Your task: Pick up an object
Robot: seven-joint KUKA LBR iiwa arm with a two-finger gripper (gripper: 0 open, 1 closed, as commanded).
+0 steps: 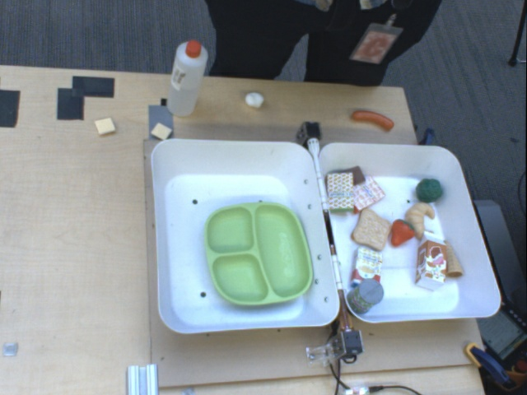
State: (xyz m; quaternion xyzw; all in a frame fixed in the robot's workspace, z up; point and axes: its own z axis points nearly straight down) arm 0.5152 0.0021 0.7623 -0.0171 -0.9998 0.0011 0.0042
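In the right bin (463, 214) you see small toys (372, 229) crowded, several too small to name; the person (272, 23) behind is cut off. Whether the gripper is clenched or released, you cannot tell.

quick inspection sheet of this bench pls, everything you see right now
surface: pale wood bench bearing a left bin and a right bin, both white, side by side
job's things: right bin holds a green ball, toast slice, red piece, small carton, grey can and a few packets; left bin holds a green divided plate
clutter: bottle with red cap, white lump, orange sausage and small block, all on the bench behind the bins
grippers: nothing seen
cables: thin wires at the front edge, below the bins' joint
surroundings: person in dark clothes with a badge behind the bench; grey carpet
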